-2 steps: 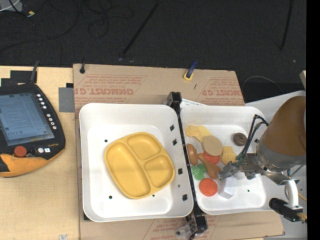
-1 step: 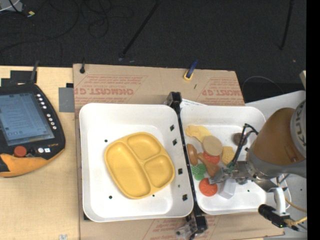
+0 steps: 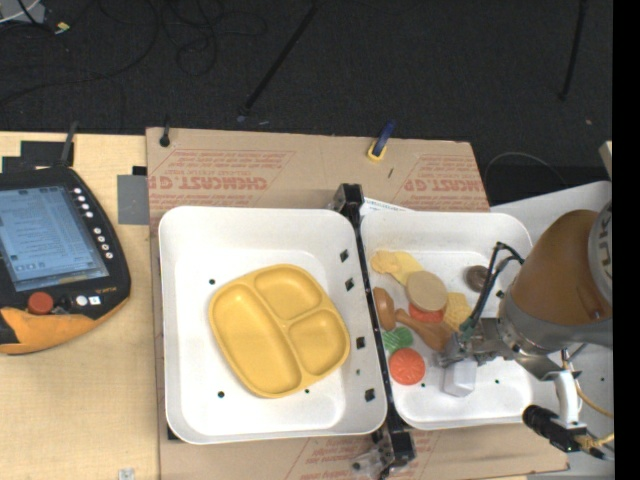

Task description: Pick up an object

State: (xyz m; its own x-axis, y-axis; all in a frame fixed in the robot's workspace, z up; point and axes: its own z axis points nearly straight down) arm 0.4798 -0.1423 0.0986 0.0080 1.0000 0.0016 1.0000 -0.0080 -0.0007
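Observation:
My gripper (image 3: 459, 371) hangs low in the right bin (image 3: 505, 413), just right of a pile of toy food. The pile holds an orange-red round piece (image 3: 407, 368), a green piece (image 3: 398, 338), a brown drumstick shape (image 3: 415, 328), a tan disc on a red base (image 3: 427, 293), a pale yellow piece (image 3: 396, 264) and a small dark round piece (image 3: 478, 276). The fingers point down at the bin floor beside the brown piece. Nothing shows between them.
A yellow divided plate (image 3: 278, 326) lies in the left bin (image 3: 200, 238). A black divider (image 3: 362, 298) runs between the bins. A teach pendant (image 3: 55, 258) lies on the bench at far left. The arm's orange band (image 3: 565, 268) looms over the right bin's right side.

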